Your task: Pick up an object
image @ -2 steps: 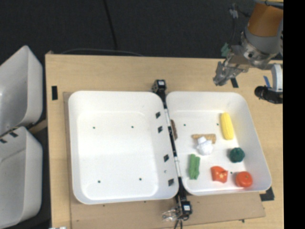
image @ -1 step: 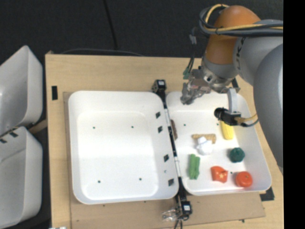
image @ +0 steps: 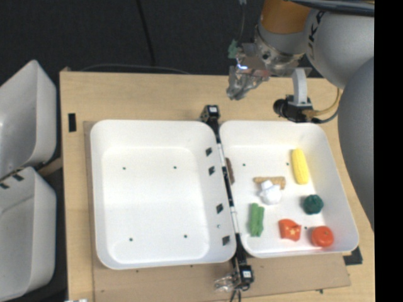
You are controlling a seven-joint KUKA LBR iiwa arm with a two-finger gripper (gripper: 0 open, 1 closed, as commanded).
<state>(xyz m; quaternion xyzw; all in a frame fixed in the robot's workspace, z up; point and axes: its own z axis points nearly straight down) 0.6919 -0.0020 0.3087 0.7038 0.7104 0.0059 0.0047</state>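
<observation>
2 glossy white plastic bins [image: 151,150] sit on a matt, wood-look tabletop [image: 145,93]; the corn cob [image: 300,166] gleams smooth plastic.

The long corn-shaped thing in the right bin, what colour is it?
Yellow; the corn-shaped thing shows clearly in the camera view.

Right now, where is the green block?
The green block lies in the right bin, near its left wall, below the white lump and left of the red piece.

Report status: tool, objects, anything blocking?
Tool above the bench behind the bins, nothing between its fingers. Yellow corn, green piece, red pieces lie in right bin. Nothing blocking.
</observation>
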